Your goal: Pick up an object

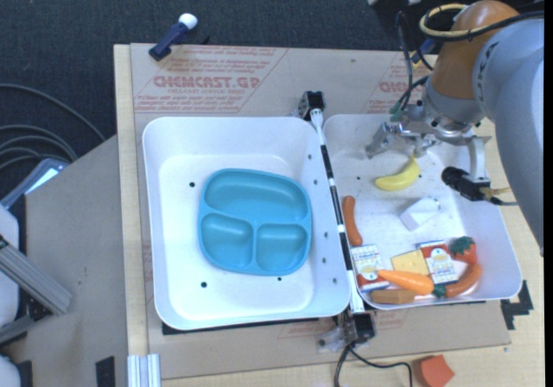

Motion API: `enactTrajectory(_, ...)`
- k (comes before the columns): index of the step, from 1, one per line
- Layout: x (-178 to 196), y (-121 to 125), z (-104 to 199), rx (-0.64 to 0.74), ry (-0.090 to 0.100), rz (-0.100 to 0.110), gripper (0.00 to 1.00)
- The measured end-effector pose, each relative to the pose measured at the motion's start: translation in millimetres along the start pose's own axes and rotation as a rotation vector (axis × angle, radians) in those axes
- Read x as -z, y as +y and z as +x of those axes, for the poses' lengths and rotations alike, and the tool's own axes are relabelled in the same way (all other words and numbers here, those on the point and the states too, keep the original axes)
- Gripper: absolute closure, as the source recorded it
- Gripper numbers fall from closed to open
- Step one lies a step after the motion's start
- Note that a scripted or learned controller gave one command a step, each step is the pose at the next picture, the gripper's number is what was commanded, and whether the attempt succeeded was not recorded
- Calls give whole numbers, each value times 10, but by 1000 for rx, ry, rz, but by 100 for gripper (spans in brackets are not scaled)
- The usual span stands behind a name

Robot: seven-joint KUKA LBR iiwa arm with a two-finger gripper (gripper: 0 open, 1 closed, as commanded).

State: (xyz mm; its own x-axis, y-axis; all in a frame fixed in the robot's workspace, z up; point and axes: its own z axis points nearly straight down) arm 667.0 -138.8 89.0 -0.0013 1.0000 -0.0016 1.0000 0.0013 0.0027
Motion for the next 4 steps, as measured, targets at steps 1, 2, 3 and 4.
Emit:
enactTrajectory(1, -17, -935, -118, -2, -1, -2, 0)
enactTrajectory(2, -43, -1507, 55, -2, 2, 3, 0)
enactTrajectory(3, 56, -1502, 55, -2, 2, 2, 100)
enactTrajectory(4, 56, -1502, 55, -2, 2, 1, 0)
